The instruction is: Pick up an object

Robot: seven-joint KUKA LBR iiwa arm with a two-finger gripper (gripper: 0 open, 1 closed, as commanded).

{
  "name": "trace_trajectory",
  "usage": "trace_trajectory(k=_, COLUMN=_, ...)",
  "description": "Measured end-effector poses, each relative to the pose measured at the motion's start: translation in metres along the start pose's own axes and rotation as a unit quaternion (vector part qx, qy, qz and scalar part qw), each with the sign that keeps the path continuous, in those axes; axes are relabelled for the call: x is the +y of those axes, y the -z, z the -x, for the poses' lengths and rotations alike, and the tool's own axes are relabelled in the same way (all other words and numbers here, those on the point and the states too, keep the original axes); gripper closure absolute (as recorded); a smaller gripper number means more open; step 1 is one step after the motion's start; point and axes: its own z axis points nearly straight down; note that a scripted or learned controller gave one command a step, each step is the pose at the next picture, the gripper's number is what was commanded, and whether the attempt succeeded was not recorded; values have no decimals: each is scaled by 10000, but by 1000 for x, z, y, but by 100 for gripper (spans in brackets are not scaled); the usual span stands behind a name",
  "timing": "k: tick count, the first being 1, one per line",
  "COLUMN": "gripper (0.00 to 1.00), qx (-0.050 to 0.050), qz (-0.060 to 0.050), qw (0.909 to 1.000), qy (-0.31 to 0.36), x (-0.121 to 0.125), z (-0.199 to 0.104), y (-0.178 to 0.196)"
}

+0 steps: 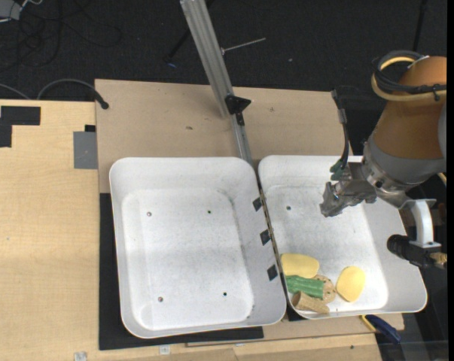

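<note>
The arm point(407, 126) reaches in from the right edge of the tabletop point(166, 119), its orange band above the wrist. The pincer point(333, 204) hangs over the upper middle of the right bin point(309, 175), above bare white floor, and I cannot tell from this angle how far it is open; nothing shows between its tips. The objects lie clustered at the right bin's near edge, well apart from the pincer. A pale yellow lump point(299, 265) sits near the bin's near-left corner, a green piece point(304, 284) just below it, touching a tan piece point(312, 300). A round yellow object point(351, 283) lies just right of them. The left bin point(183, 247) sits alongside, its right rim against the right bin.
</note>
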Motion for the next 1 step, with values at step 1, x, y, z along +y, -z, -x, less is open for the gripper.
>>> trace_trajectory(k=1, gripper=100, qx=-2, qz=-6, qw=10000, qy=-2, x=-14, z=-48, y=-11)
